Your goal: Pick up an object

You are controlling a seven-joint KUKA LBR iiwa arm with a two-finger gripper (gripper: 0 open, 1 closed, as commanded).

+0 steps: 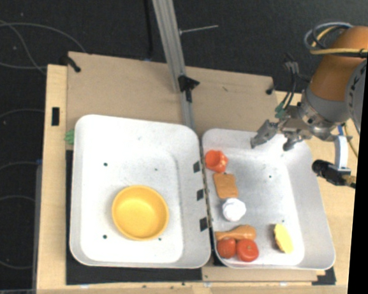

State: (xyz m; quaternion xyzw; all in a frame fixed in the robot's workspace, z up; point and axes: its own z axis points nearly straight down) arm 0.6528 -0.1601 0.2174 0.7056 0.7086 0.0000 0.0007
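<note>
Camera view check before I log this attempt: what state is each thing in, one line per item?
Gripper: open, jaws spread, holding nothing, over the far end of the right bin.
Yellow bowl: upright in the left bin.
Orange pepper: in the right bin, by its left wall.
Tan cracker: lying flat.
White ball: resting, touching the cracker.
Carrot: lying on its side.
Red tomatoes: side by side.
Yellow lemon: lying apart.

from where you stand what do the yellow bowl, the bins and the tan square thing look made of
Yellow bowl: likely moulded plastic, smooth and slightly glossy, uniform colour with a soft sheen on the rim.
Left bin and right bin: probably thin formed plastic, matte white with faint speckling and rounded corners.
Tan square piece: looks like plastic toy food, perhaps a cracker or toast; flat, dull surface. Too small to be sure.
</note>
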